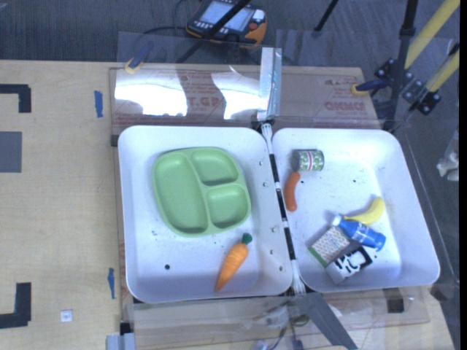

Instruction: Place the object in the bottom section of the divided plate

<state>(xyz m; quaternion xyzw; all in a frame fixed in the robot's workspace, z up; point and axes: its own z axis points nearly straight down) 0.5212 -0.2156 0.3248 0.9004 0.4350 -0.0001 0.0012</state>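
Note:
A green divided plate (198, 189) lies in the left bin (139, 217), with one large section on its left and two smaller ones on its right. An orange carrot (233, 262) with a green top lies in the same bin, just below and right of the plate, not touching it. The right bin (394, 159) holds a small green-labelled can (309, 160), an orange-red sausage (291, 191), a yellow banana (368, 211), a blue bottle (363, 233), a small box with a green edge (329, 245) and a black-and-white item (350, 262).
A clear upright panel (271, 82) stands behind the seam between the bins. A handheld controller (225, 19) lies on the floor beyond the bench. Tripod legs and a yellow pole (430, 24) stand at the upper right. The wooden bench (58, 195) extends left of the bins.

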